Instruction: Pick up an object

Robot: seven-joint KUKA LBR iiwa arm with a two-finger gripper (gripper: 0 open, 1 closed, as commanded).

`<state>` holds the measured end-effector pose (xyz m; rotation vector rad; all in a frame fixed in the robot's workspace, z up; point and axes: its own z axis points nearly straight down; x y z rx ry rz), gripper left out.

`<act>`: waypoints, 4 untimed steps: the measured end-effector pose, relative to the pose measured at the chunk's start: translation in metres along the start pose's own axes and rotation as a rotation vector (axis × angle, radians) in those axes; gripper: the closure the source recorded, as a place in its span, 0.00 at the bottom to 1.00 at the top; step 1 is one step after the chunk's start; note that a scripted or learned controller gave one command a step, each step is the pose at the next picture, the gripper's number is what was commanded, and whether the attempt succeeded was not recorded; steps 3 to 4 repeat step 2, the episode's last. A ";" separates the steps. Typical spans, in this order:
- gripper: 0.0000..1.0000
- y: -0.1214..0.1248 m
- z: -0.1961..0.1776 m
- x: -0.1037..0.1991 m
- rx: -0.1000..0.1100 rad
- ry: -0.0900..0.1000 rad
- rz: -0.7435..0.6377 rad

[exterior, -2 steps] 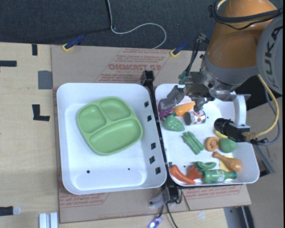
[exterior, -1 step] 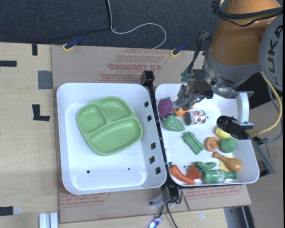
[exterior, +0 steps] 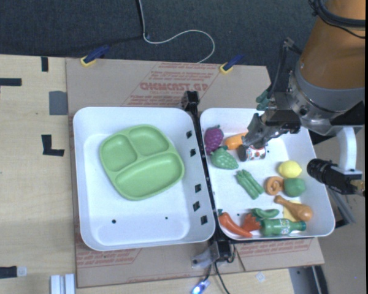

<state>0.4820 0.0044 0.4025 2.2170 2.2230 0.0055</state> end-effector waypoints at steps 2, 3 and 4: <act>1.00 0.002 -0.013 0.061 0.003 -0.001 -0.001; 1.00 0.002 -0.013 0.061 0.003 -0.001 -0.001; 1.00 0.002 -0.013 0.061 0.003 -0.001 -0.001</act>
